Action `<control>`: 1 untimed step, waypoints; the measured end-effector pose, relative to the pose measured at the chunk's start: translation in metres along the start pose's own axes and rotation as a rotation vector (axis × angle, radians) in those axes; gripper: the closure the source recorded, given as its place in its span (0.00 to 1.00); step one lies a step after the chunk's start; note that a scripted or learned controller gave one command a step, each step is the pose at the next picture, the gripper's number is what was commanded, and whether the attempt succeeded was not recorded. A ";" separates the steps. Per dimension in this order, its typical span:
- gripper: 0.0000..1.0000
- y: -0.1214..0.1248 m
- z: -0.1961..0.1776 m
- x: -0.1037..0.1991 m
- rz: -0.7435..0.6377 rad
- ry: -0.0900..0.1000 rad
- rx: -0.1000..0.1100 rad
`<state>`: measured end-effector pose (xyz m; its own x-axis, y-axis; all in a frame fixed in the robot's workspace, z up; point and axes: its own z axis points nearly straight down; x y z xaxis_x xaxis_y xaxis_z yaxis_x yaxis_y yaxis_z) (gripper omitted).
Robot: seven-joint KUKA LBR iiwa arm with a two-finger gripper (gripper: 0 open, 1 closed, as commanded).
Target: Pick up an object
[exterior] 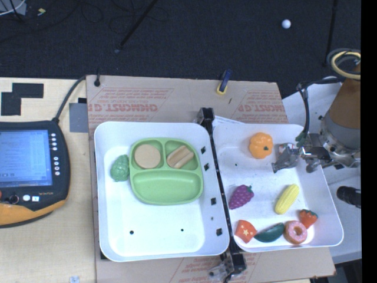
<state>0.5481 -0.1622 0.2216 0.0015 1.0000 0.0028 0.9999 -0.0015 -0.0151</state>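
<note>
The right bin (330,193) holds an orange (261,145), a purple bunch of grapes (240,196), a yellow corn cob (286,198), a strawberry (307,217), a pink donut (295,232), a red wedge (245,230) and a dark green vegetable (270,233). My gripper (296,160) hovers over the upper right of this bin, right of the orange and above the corn. It looks open, with nothing between its fingers.
The left bin (118,229) carries a green divided plate (166,187) with a round cookie (147,155) and a bread piece (180,156); a green broccoli (120,168) lies beside it. A black divider (213,175) separates the bins. A control pendant (29,164) sits far left.
</note>
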 end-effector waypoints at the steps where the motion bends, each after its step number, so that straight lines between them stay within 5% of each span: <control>1: 0.00 0.002 -0.007 0.000 -0.002 -0.003 -0.013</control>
<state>0.5506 -0.1626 0.2287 -0.0004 1.0000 -0.0001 1.0000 0.0004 -0.0017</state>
